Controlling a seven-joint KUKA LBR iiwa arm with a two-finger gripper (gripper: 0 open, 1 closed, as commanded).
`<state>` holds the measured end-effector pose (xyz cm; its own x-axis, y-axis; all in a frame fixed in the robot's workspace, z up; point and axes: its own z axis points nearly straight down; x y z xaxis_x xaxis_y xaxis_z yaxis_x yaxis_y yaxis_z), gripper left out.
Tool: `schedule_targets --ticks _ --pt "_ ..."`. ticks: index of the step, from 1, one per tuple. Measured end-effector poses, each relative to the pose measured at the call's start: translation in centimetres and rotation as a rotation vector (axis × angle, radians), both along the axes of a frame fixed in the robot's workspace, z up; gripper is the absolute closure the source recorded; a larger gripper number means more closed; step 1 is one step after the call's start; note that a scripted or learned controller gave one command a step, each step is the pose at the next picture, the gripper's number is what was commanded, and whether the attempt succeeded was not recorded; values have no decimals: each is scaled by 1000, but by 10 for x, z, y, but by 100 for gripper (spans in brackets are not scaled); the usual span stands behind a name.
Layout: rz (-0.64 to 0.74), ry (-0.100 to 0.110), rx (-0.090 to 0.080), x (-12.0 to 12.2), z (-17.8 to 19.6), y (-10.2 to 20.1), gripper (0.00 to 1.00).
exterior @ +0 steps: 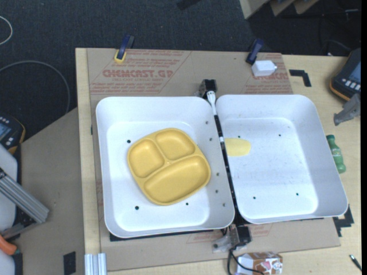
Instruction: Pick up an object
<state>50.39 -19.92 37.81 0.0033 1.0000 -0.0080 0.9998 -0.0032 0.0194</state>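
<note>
A yellow divided plate (168, 165) with three compartments lies flat in the left bin (109, 130), a little left of its middle. A small pale yellow flat piece (237, 147) rests on the floor of the right bin (298, 125), close to its left wall. At the view's right edge a grey pointed part that looks like my gripper (348, 111) pokes in, above the right bin's far right rim. It is well away from both yellow objects and nothing shows in it.
A green item (336, 152) sits just outside the right bin's right rim. A white block (264, 68) and blue clamps (123, 47) stand on the cardboard behind the bins. A black strip (218, 132) runs between the bins.
</note>
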Motion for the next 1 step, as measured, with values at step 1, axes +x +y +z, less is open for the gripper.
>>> schedule_targets --ticks 1 --pt "19 -1 9 -11 130 121 0"
